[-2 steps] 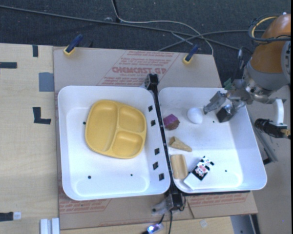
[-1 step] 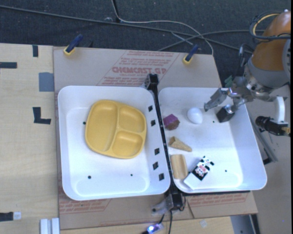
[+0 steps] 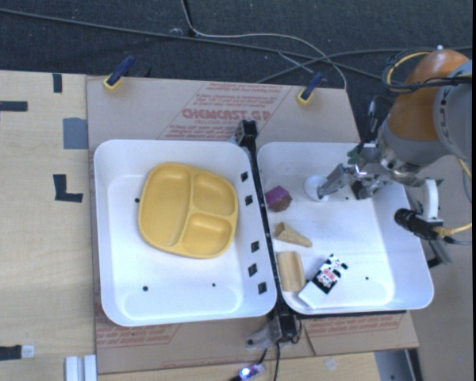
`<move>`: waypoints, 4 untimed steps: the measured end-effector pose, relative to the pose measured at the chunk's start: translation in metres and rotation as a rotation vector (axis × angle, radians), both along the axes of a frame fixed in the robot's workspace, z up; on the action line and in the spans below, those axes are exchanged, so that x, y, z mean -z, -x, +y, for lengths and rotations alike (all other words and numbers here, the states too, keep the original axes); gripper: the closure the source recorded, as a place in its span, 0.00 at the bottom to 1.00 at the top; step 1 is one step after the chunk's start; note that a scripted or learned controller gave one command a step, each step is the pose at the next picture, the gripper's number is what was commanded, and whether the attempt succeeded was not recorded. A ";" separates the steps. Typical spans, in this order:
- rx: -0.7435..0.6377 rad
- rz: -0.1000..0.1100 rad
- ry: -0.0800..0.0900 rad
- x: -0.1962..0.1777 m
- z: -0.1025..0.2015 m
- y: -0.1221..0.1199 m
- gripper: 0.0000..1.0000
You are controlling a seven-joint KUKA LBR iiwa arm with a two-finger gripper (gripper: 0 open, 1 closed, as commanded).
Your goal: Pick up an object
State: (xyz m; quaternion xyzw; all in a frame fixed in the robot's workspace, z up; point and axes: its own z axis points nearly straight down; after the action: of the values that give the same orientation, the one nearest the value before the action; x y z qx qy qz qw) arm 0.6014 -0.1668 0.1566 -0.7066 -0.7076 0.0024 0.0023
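Nothing is lifted yet: the metal two-finger claw point(image 3: 327, 187), released and grasping nothing, hangs over the right white bin point(image 3: 381, 296) beside a small white round object point(image 3: 312, 186).

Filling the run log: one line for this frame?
gripper: over right bin, upper part | held: nothing seen | right bin: purple object, tan wedge, wooden block, black-and-white item | left bin: yellow divided plate

A yellow divided plate point(image 3: 188, 210) lies in the left bin point(image 3: 115, 236).

Arm point(image 3: 428, 109) cut off at right edge; hand point(image 3: 333, 185) fingers too blurred to judge; small white object point(image 3: 314, 187) beside it unidentifiable.
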 end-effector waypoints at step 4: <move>0.000 -0.011 0.000 0.001 0.001 -0.007 1.00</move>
State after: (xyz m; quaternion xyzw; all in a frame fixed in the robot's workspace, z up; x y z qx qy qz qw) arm 0.6085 -0.1660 0.1553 -0.7066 -0.7076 -0.0012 -0.0016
